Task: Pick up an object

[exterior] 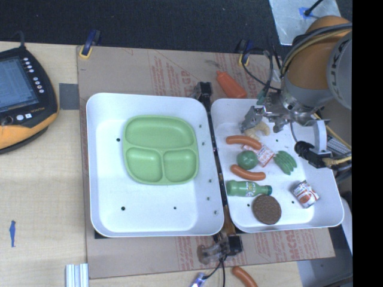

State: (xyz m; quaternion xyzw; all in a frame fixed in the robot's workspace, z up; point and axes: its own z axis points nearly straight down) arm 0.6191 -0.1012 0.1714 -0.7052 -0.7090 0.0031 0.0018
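A green divided plate (160, 147) sits alone in the left bin (99, 160), well left of the gripper (262, 119), which hangs over the right bin's (335, 217) far corner, fingers spread and holding nothing, a sausage (243, 141) just below-left lying lengthwise left-to-right.

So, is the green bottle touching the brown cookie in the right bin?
Apart. The camera view shows the green bottle lying on its side above the round brown cookie, with a thin strip of white bin floor visible between them.

Robot lab: teach pendant (21, 97), clamped bench (42, 220)
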